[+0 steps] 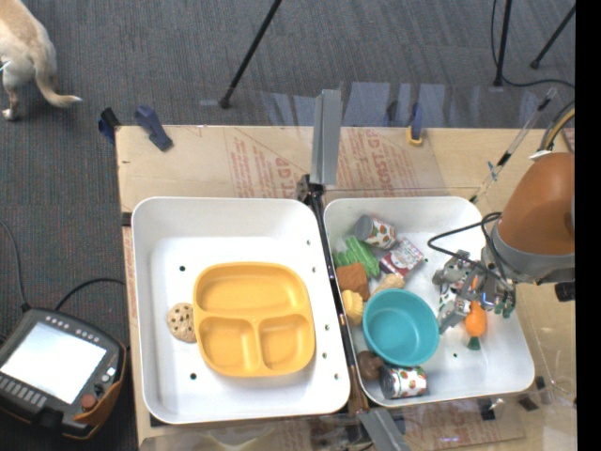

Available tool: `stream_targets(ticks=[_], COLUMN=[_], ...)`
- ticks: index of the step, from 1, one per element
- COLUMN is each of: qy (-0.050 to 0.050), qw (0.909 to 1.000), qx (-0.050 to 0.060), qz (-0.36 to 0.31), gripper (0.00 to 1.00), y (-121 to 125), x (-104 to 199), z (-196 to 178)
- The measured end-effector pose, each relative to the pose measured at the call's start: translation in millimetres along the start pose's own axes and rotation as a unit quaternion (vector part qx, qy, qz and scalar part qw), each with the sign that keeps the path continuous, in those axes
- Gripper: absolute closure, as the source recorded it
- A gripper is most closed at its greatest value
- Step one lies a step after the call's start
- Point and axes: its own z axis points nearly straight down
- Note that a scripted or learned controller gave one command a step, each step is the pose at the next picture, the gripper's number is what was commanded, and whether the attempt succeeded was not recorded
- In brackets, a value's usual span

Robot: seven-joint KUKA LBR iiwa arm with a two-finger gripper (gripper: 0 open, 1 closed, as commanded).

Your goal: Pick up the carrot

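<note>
The carrot (477,322) is a small orange piece with a green tip pointing toward the bin's front. It lies in the right half of the right bin (512,369). My gripper (474,306) hangs directly over the carrot's upper end and hides that end. I cannot make out whether the carrot is gripped or just lying under the gripper. The arm's orange band (543,205) comes in from the right above it.
A teal bowl (401,327) sits just left of the carrot. Beyond it lie several toy foods and small cans (405,381). The left bin (150,252) holds a yellow divided plate (254,318) and a cookie (181,321). Black cables (451,242) loop near the gripper.
</note>
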Motion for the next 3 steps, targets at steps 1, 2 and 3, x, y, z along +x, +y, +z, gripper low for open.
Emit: stream_targets(ticks=[1, 2, 3], qy=[-0.001, -0.005, 0.002], qw=[1.0, 0.9993, 0.9706], qx=[0.001, 0.002, 0.003], qz=[-0.002, 0.038, -0.241], gripper=[1.0, 1.0, 1.0], y=[1, 34, -19], x=[-1, 19, 41], z=[-10, -91, 2])
